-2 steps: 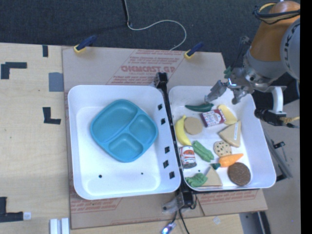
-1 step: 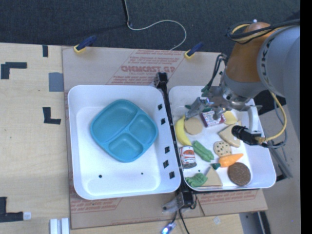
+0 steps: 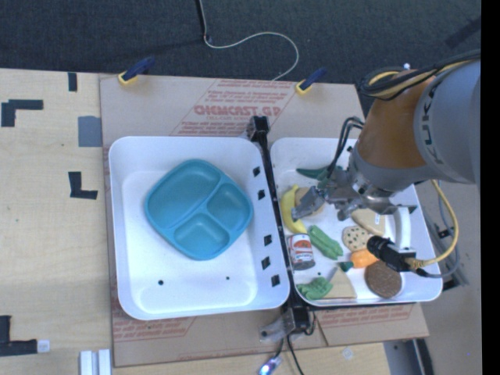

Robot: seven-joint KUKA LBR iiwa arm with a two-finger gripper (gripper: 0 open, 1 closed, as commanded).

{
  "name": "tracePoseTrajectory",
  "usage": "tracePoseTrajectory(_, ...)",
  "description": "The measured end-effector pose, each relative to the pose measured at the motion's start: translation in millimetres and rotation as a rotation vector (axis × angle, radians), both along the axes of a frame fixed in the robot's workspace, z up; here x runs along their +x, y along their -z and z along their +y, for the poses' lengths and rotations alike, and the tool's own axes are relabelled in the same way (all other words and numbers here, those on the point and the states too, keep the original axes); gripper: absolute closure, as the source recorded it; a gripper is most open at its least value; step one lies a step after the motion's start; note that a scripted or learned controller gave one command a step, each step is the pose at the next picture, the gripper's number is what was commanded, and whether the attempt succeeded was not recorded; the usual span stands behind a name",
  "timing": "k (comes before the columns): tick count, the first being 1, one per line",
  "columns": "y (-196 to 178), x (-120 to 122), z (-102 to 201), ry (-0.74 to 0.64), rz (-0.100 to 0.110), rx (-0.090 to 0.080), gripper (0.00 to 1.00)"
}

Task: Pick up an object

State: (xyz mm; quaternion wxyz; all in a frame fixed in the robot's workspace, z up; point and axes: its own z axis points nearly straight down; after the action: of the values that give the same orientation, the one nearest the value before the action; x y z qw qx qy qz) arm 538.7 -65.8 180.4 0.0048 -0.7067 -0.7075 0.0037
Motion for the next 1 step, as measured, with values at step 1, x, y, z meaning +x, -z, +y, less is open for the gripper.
tracePoseTrajectory(1,-0.3,14.4,46.8,-0.006,-0.005,0.0,0.0)
